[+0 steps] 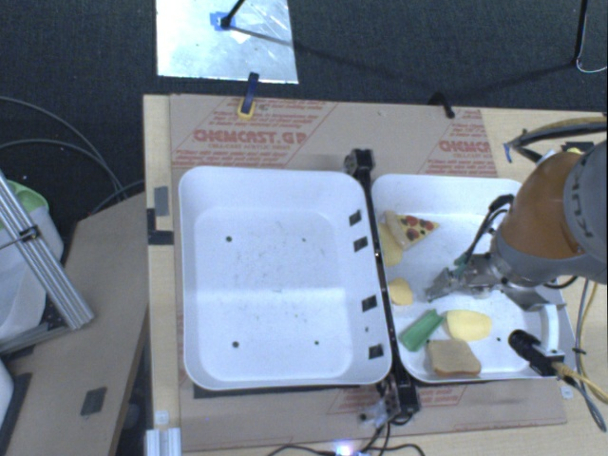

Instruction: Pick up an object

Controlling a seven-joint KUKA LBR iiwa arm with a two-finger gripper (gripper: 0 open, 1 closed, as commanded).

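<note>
Overhead, the slanted camera view takes in a counter covered with printed brown board, with two shallow white bins side by side on it. The left bin shows only its speckled floor and a few small dark holes. The right bin holds the food pieces. A pizza slice lies near its far left corner. A small round yellow piece sits by the left wall, about midway down. A green pepper-like piece lies tilted toward the near left corner, just beside a yellow lemon-like piece to its right. A tan bread slice rests close to the near wall, just below those two.

From the right the grey arm with its orange band reaches into the right bin. Its pincer points left and hangs low over the bin floor, between the pizza slice and the lemon-like piece, near the small yellow piece. Whether its fingers are spread or closed cannot be told at this angle, and nothing can be seen held in it.
</note>
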